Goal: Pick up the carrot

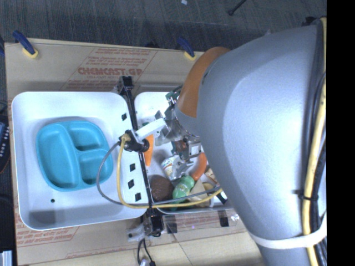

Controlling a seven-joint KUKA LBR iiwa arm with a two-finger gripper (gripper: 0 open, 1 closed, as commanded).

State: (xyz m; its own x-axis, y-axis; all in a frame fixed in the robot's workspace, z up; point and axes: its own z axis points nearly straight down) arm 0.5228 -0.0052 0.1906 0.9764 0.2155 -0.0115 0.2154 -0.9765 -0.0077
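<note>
Camera view, carrot: I see the carrot (pixel 148 151) as a narrow orange strip in the right bin (pixel 145 102), just beside the black divider bar (pixel 135 143) that runs between the two bins. It lies almost along this bar.

Camera view, how the carrot will handle: I judge it is a toy, so light and stiff, with a smooth skin that can slip. I would take it across the middle of its thin body, not at the tip.

Camera view, neighbours: below the carrot, still near the divider bar, I see a brown round thing (pixel 161 187) and a green thing (pixel 183 187). They are close, so the room for the fingers is small.

Camera view, pincer: the gripper (pixel 178 148) hangs over the right bin, to the right of the carrot and apart from the divider bar. The big grey arm (pixel 266 126) covers much. I cannot tell how far the pincer is open, and I see nothing held in it.

Camera view, left bin: a blue tray (pixel 72 154) lies left of the divider bar.
</note>
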